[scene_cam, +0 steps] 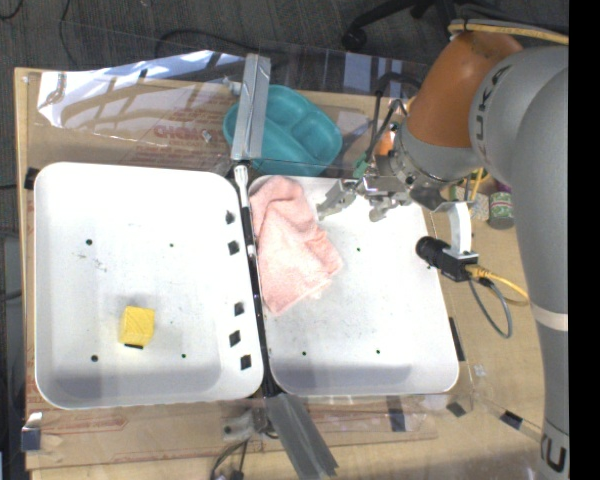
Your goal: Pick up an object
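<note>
Gripper (358, 201) sits over the far edge of the right bin (400, 348), fingers spread apart with nothing between them, left finger (333, 200) just beside the pink cloth (288, 243). Cloth lies crumpled in the right bin against the divider, at its far left. Yellow block (137, 326) rests in the left bin (110, 218), near its front; teal tray (285, 133) sits beyond the bins.

Two bins sit side by side: the left bin (70, 268) holds a small block (137, 326) near its front, and the right bin (400, 318) holds a cloth (288, 243) against its left wall. A dish (285, 133) lies behind the bins, and the gripper (358, 201) hangs over the right bin's rear, just right of the cloth.
</note>
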{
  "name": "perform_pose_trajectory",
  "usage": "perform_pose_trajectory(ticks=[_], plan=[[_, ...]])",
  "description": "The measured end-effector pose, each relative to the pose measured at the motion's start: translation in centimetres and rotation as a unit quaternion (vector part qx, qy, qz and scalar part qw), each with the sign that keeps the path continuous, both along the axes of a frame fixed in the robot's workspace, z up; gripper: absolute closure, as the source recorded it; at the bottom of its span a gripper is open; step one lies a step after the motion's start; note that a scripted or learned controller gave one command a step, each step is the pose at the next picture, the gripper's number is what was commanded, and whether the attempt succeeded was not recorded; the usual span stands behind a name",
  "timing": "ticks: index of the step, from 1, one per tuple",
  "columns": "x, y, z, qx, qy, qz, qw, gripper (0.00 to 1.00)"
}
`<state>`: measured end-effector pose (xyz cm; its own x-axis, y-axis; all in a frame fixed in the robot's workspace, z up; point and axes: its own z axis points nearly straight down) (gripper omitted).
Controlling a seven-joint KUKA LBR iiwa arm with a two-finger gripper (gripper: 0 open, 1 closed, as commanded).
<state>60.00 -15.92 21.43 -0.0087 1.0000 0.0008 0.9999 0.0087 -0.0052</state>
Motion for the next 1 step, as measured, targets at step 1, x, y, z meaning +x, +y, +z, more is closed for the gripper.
perform_pose_trajectory(ticks=[1], plan=[[-3.55,3.33,-11.15,0.0006,0.000,0.104,0.9945,0.00]])
